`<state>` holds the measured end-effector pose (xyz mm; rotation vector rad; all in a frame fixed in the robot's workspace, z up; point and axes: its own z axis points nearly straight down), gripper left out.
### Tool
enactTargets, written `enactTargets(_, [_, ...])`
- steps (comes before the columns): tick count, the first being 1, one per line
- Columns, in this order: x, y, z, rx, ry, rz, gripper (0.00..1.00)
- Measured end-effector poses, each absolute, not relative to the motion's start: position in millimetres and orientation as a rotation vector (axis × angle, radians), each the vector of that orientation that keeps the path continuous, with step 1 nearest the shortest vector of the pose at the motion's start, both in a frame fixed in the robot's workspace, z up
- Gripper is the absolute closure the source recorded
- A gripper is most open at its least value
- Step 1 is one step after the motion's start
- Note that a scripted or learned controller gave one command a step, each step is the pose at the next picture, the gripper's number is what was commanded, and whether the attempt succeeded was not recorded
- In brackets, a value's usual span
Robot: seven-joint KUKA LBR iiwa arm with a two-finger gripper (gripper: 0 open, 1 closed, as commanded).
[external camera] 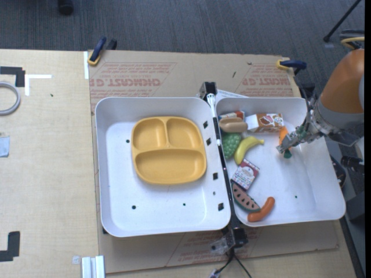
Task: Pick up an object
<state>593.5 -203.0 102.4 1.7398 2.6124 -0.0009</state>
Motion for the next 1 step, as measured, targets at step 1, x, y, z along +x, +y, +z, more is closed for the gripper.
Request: enactTargets(1, [589.7, -141.0, 167.6, 1.584, 2.71, 0.0, 1.0])
